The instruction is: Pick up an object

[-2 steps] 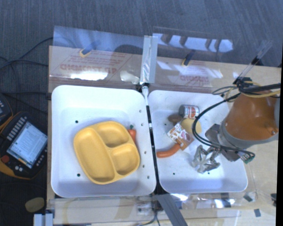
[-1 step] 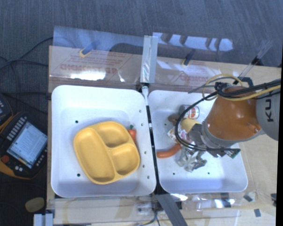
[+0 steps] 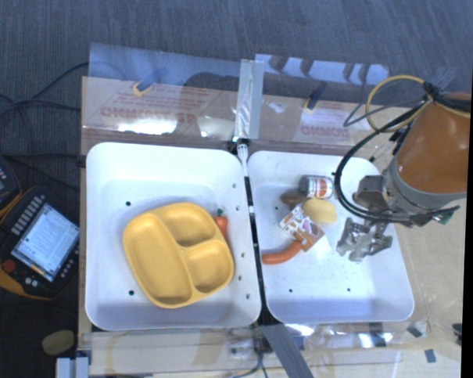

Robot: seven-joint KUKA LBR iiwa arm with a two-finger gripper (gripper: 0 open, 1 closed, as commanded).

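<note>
We see the metal two-finger gripper (image 3: 362, 243) hanging low in the right-hand white bin (image 3: 388, 302), apparently open with nothing between its fingers. Just to its left lie a small printed snack packet (image 3: 301, 226), a pale yellow lemon-shaped toy (image 3: 320, 210) and a curved orange sausage-shaped toy (image 3: 281, 254). We judge the packet light and crinkly, likely slippery; the sausage looks firmer, best pinched across its middle.

Two white bins (image 3: 102, 218), one yellow divided tray (image 3: 179, 255), one can (image 3: 316, 186), one sausage (image 3: 282, 254), one lemon (image 3: 320, 211), one carton (image 3: 302, 226)
</note>
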